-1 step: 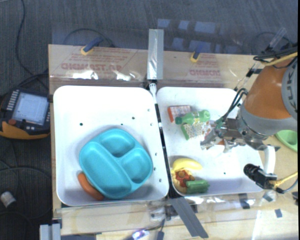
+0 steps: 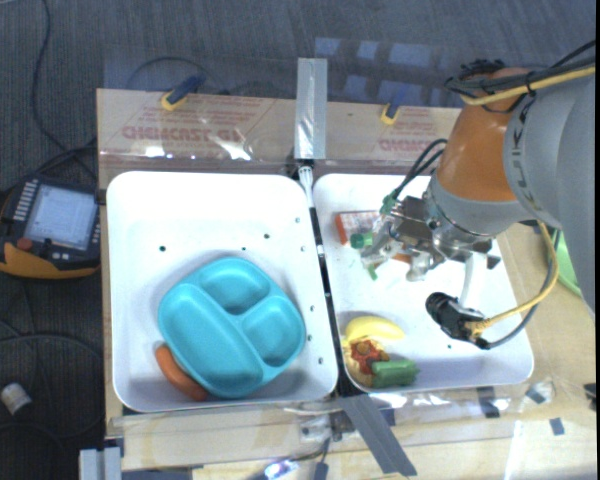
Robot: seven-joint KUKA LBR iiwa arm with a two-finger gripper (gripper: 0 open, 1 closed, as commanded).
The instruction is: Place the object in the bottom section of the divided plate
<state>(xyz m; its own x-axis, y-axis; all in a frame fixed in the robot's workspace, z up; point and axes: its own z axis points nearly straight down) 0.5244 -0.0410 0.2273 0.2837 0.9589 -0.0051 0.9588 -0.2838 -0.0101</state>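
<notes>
A light blue divided plate [image 2: 232,324] lies in the left bin [image 2: 140,218], with two small sections toward the top and right and one large section toward the bottom left. My gripper [image 2: 396,259] hangs low over the upper middle of the right bin [image 2: 500,363], and it stands open. A small green piece [image 2: 361,239] lies just left of it, beside a red-and-white item [image 2: 348,223]. A bit of orange [image 2: 404,258] shows at the gripper; whether it touches is unclear.
An orange object [image 2: 176,370] pokes out from under the plate's lower left edge. A yellow banana [image 2: 374,327], a red piece [image 2: 366,351] and a green piece [image 2: 393,371] sit at the right bin's front left corner. A black cable [image 2: 455,315] hangs over the right bin.
</notes>
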